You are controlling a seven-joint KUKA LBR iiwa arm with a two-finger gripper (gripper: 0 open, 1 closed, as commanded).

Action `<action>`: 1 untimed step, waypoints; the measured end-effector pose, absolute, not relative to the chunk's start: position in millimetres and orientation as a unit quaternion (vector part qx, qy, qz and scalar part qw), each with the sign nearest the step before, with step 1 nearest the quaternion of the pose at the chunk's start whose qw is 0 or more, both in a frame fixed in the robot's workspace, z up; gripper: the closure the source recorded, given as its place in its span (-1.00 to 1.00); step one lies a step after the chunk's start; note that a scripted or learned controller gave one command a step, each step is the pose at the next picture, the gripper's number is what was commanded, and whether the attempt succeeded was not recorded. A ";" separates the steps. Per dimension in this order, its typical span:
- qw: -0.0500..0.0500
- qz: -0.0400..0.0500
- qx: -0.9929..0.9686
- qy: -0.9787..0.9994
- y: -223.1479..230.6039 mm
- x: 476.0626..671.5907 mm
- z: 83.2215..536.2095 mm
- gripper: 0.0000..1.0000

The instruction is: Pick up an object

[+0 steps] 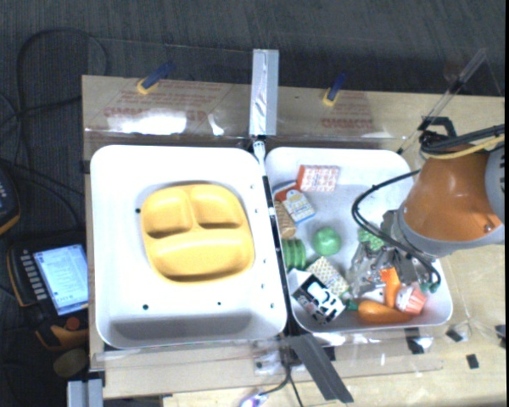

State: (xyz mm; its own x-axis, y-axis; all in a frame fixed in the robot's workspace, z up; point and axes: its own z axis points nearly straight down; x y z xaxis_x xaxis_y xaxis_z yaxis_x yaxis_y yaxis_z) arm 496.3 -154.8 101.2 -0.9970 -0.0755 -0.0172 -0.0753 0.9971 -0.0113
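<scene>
My gripper (371, 280) hangs low in the right bin (356, 161), under the orange wrist band (451, 200), among the clutter near the bin's front right. Right by it lie an orange carrot-like piece (382, 312), a small orange and red item (410, 298) and a checkered packet (326, 271). Further left in the same bin are a green ball (327, 241), a green object (293, 253), a black and white item (316, 300), a red patterned packet (318, 177) and a blue-tagged packet (297, 203). Nothing can be seen held.
The left bin (119, 227) holds a yellow divided tray (198, 231). A metal divider (264, 91) stands behind the bins. Cables (382, 197) loop off the wrist over the right bin. Handheld devices (55, 278) lie on the floor at the left.
</scene>
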 end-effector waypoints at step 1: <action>0.002 0.000 -0.046 0.999 -127.5 522.4 243.2 1.00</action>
State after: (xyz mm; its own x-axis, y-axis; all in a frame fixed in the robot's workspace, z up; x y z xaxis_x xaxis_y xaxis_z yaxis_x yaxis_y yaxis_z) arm 522.4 -127.5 243.2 -0.9957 -0.0926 -0.0041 -0.0926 0.9957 -0.0008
